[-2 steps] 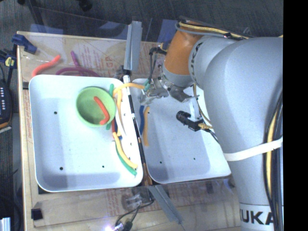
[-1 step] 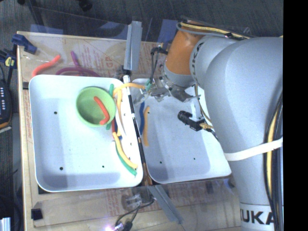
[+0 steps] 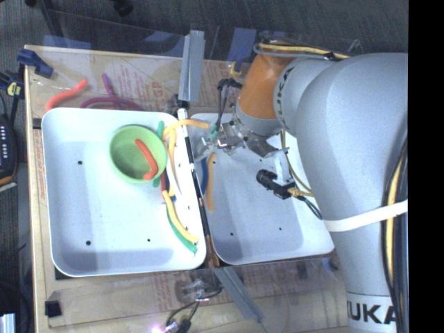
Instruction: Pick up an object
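Note:
My gripper (image 3: 210,146) hangs low over the far left corner of the right bin (image 3: 263,245), close to the wall between the bins. An orange stick-like piece (image 3: 210,186) lies in the right bin just below the gripper. In the left bin (image 3: 90,220) a green bowl (image 3: 132,159) holds a red curved strip (image 3: 147,157). Yellow, green and orange strips (image 3: 177,217) lie along the left bin's right wall, and a yellow-orange one (image 3: 191,124) drapes over the top of the divider.
The grey arm and its orange band (image 3: 260,89) cover the right bin's far and right side. Outside the left bin on the bench lie a red strip (image 3: 66,94) and a purple loop (image 3: 111,103). A grey bar (image 3: 192,64) stands behind the divider.

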You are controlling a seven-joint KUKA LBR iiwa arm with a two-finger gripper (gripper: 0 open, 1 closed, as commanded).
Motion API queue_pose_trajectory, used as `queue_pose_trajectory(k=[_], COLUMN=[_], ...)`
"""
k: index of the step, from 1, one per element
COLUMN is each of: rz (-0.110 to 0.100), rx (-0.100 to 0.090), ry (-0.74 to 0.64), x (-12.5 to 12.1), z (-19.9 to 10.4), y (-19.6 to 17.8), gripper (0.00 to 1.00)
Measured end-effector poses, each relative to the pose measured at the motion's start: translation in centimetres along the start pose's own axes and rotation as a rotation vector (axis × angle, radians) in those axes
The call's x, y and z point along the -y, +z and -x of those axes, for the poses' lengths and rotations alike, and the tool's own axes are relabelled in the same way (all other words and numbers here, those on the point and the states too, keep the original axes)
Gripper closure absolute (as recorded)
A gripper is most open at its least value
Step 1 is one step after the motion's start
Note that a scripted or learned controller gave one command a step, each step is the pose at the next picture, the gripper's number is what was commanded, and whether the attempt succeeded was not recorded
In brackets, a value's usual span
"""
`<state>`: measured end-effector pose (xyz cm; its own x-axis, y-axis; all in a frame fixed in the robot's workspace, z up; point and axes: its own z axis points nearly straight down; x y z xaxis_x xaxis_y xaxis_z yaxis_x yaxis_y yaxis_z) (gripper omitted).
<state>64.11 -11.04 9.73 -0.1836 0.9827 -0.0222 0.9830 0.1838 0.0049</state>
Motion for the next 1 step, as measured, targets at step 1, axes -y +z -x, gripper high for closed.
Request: queue_pose_trajectory(k=[1], rz=[-0.002], rx=[-0.011], ry=[-0.006], x=[-0.15], z=[-0.56], y=[-0.9], gripper=[1.0])
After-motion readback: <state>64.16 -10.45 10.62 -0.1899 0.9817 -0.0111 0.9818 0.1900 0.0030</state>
